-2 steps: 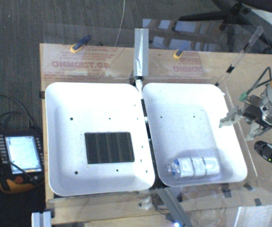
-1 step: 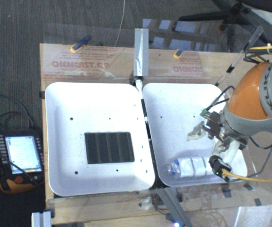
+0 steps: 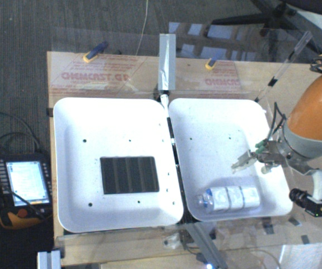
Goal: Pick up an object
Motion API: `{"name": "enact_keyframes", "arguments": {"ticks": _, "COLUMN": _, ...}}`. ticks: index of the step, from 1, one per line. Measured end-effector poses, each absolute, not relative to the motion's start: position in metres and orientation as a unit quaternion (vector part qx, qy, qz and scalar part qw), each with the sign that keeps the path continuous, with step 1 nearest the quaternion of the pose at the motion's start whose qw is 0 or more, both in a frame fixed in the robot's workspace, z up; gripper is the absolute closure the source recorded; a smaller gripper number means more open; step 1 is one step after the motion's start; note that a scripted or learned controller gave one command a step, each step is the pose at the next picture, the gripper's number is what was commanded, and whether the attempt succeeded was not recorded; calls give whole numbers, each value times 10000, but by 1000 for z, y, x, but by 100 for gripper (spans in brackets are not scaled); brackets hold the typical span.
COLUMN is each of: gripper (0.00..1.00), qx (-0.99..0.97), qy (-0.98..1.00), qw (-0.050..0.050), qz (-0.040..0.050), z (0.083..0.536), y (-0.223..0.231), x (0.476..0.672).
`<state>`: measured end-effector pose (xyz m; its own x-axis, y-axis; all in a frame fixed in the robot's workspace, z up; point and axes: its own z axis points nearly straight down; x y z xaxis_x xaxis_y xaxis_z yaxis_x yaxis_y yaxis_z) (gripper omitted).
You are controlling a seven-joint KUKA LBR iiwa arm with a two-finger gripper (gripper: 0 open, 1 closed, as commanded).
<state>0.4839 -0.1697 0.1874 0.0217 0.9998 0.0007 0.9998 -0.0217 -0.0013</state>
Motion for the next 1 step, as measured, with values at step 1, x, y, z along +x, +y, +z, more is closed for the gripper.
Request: {"name": "enact_keyframes", "arguments": {"ticks": 1, "gripper": 0, "qx": -7177, "qy": -6963, "qw": 22, "qz": 6, "z": 105, "y": -93, "x": 483}}
